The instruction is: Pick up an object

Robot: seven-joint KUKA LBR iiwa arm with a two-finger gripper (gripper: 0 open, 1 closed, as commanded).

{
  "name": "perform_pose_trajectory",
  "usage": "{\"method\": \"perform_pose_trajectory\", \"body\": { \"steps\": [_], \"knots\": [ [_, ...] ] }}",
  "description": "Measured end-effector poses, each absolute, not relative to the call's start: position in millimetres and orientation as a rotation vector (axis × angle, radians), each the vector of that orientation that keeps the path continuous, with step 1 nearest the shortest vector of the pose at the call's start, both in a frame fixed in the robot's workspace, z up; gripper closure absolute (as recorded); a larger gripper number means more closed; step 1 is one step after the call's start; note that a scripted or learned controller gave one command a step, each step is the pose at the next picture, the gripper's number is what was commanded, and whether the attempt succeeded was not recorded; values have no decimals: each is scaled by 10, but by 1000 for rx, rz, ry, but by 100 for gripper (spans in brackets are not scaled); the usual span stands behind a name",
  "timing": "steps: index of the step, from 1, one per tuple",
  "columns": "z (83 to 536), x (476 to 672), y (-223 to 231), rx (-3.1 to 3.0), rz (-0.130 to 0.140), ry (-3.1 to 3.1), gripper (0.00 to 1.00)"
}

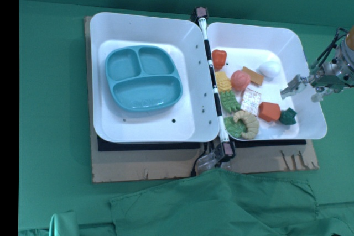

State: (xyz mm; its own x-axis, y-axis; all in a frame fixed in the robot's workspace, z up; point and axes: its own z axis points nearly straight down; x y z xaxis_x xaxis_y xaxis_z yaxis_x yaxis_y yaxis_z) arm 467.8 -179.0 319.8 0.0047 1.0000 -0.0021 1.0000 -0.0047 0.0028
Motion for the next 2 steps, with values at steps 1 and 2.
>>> {"method": "perform_pose_trajectory", "body": {
  "steps": [1,2],
  "knots": [
    [2901,5311,-1874,2218,1,2214,0],
    [2124,5714,-1641,2220,0,2213,0]
  ]
}}
